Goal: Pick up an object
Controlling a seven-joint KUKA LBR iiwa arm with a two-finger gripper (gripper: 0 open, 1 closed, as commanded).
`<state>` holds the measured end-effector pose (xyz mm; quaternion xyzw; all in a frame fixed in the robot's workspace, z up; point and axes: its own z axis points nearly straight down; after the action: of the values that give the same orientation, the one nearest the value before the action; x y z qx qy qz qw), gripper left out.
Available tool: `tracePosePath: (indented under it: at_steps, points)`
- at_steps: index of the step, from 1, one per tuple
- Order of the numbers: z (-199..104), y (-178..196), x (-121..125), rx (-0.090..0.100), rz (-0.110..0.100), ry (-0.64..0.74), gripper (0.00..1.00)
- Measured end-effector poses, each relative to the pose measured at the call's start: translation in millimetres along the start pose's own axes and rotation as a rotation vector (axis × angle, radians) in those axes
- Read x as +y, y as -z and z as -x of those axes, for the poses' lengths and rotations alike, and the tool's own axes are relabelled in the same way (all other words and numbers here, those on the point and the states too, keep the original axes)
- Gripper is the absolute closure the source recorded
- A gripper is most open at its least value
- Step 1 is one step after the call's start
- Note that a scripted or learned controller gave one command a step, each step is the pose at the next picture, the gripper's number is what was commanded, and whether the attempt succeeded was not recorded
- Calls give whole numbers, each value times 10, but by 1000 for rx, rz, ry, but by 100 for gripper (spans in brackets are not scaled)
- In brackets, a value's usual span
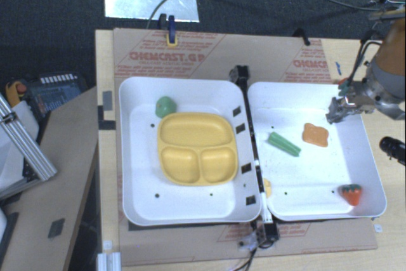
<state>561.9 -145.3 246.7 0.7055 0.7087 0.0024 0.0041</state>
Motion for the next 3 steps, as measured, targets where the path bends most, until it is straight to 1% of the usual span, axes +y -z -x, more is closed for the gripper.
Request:
tracePosePath:
  at_steps: [1,2,3]
  points:
    - [1,61,10,2,-6,0,100]
    - [-423,0,191,2,-6,3,100]
    - [-925,-131,247,4,-8,5,100]
